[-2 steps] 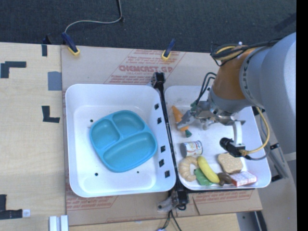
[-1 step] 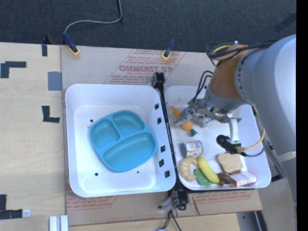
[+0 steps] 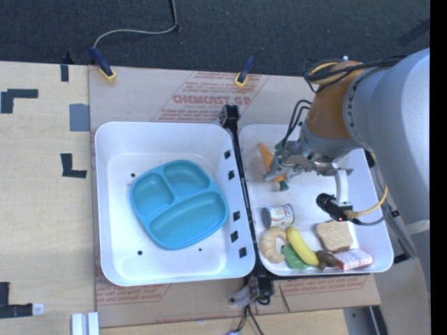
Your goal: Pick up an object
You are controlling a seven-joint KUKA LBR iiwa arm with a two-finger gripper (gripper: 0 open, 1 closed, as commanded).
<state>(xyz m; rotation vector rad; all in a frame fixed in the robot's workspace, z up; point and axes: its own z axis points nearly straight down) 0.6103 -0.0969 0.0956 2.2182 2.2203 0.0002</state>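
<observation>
The gripper [image 3: 281, 173] hangs low over the far left part of the right bin [image 3: 374, 253], just beside a small orange carrot-like toy [image 3: 266, 156] that lies against the divider between the bins. Whether the gripper is spread or pressed together I cannot tell; the wrist hides its working end, and nothing visibly sits in it.

The carrot toy looks like the likely target, being closest to the gripper. A greenish bit [image 3: 281, 184] lies just near of it, possibly its leafy end. I judge it light, hollow plastic, stiff, smooth and somewhat slippery, tapering so that a squeeze near the tip could pop it out. The thicker middle, taken across the short axis, seems the safest hold. Its place hard against the bin wall leaves little room on the left side.

The other candidates sit in the near half of the same bin: a small white can [image 3: 280, 216] lying on its side, which would likely roll; a croissant [image 3: 272, 244] touching a yellow banana [image 3: 302, 246]; a slice of toast [image 3: 334, 236]; and a red and white box [image 3: 353, 259] at the near right. All look like light toy food, rigid and not fragile. The banana and croissant crowd each other, so a clean grasp there is harder.

The left bin [image 3: 112, 187] carries a blue divided plate [image 3: 179, 203], broad and flat, a poor fit for a two-finger pinch except at its rim. Both bins rest on the tabletop [image 3: 42, 208].
</observation>
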